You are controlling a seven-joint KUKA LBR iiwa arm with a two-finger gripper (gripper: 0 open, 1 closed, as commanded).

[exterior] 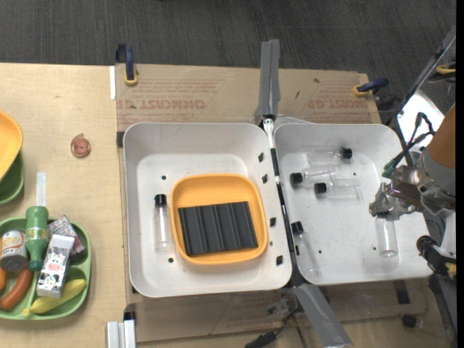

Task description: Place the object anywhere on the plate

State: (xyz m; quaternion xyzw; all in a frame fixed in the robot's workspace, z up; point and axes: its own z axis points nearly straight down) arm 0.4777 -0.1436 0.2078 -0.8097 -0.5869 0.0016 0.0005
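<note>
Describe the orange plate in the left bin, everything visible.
The orange plate is a rounded-square dish, plastic by its look, with a raised rim. It lies flat near the middle of the left bin, slightly toward the front. A dark ribbed rectangular insert covers most of its well, set a little askew. A clear vial with a black cap lies just beside its left edge; whether they touch is unclear.

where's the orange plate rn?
The orange plate sits in the left bin in the camera view, a black ridged block on it and a clear vial just to its left.
</note>
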